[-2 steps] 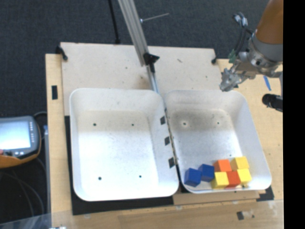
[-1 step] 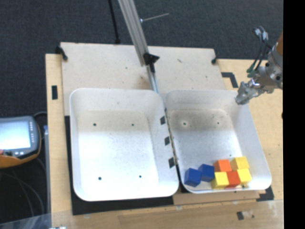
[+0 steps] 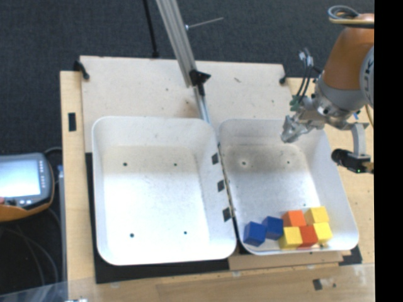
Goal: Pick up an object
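Note:
Several small cubes lie bunched in the near right corner of the right bin (image 3: 252,137): two blue cubes (image 3: 255,233) (image 3: 273,226), an orange cube (image 3: 295,218), a red cube (image 3: 308,234) and yellow cubes (image 3: 317,216) (image 3: 291,236). My gripper (image 3: 291,133) hangs over the far right part of that bin, well away from the cubes. Nothing shows between its fingers.
The left bin (image 3: 101,168) stands beside the right one, a row of dark clips along the shared wall. A slanted metal pole (image 3: 179,36) rises from behind the bins. A small screen device (image 3: 22,181) sits off the bench at the left.

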{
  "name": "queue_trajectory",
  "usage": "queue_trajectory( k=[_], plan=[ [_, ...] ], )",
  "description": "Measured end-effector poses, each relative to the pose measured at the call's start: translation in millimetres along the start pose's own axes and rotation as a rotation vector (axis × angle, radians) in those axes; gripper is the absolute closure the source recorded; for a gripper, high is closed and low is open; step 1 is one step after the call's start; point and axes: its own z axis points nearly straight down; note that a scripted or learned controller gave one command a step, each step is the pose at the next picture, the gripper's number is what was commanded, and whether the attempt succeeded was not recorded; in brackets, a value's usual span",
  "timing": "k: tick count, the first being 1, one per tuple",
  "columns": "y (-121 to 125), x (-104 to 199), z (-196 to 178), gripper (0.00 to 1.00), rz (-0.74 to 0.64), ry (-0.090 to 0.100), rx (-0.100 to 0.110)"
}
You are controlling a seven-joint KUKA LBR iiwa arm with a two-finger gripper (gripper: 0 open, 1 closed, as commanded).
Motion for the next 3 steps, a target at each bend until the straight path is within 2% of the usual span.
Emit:
queue_trajectory(
  k=[1,2,3],
  plan=[
    [10,13,5,1.00,-0.001,-0.001,-0.007],
    [42,34,109,1.00,0.000,0.000,0.000],
    [-21,-33,103,1.00,0.011,-0.003,-0.003]
  ],
)
